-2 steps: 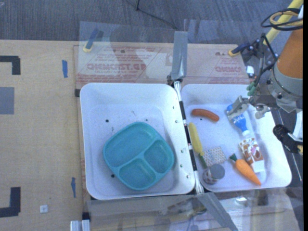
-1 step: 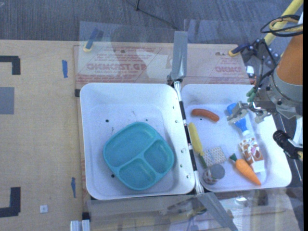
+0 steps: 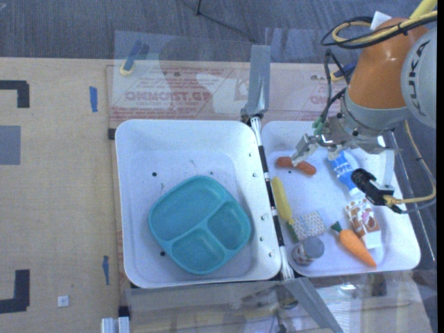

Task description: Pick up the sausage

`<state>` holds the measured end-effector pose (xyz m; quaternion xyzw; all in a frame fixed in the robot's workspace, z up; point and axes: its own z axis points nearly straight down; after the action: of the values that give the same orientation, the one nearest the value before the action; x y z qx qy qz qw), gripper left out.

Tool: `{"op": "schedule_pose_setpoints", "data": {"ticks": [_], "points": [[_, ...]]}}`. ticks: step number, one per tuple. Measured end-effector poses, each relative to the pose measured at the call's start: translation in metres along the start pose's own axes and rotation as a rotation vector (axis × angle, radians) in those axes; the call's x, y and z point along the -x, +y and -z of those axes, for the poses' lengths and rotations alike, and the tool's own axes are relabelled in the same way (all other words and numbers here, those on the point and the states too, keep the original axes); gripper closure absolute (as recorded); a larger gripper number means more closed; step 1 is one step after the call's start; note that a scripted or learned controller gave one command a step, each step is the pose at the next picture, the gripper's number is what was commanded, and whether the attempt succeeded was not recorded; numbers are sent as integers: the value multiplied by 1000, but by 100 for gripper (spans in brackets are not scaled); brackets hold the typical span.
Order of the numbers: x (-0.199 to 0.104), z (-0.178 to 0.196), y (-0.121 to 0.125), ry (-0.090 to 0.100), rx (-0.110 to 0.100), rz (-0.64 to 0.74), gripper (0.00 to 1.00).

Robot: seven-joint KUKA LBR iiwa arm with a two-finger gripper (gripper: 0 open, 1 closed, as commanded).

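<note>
Overhead slanted view of the bench with two white bins. The right bin (image 3: 402,255) serves as the landmark. The sausage (image 3: 295,164), a short reddish-brown piece, lies on this bin's floor in its upper-left part, near the wall shared with the left bin (image 3: 132,186). The gripper (image 3: 310,149) hangs over the upper part of the right bin, its tips just above and slightly right of the sausage and close to the sausage's right end; whether they touch it cannot be told, and nothing is seen between them. Whether the tips stand apart or together cannot be told from this angle. Also in the right bin: a corn cob (image 3: 281,198) along the left wall, a carrot (image 3: 356,247) toward the lower right, and a small grey can (image 3: 307,250) at the lower left. The left bin holds a teal divided plate (image 3: 200,224).
</note>
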<state>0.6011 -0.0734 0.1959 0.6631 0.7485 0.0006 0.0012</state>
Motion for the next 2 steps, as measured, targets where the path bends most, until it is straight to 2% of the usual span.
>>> {"op": "schedule_pose_setpoints", "data": {"ticks": [1, 2], "points": [[25, -101, 10, 0, 2, 103, 0], [27, -90, 11, -1, 6, 100, 100]]}}
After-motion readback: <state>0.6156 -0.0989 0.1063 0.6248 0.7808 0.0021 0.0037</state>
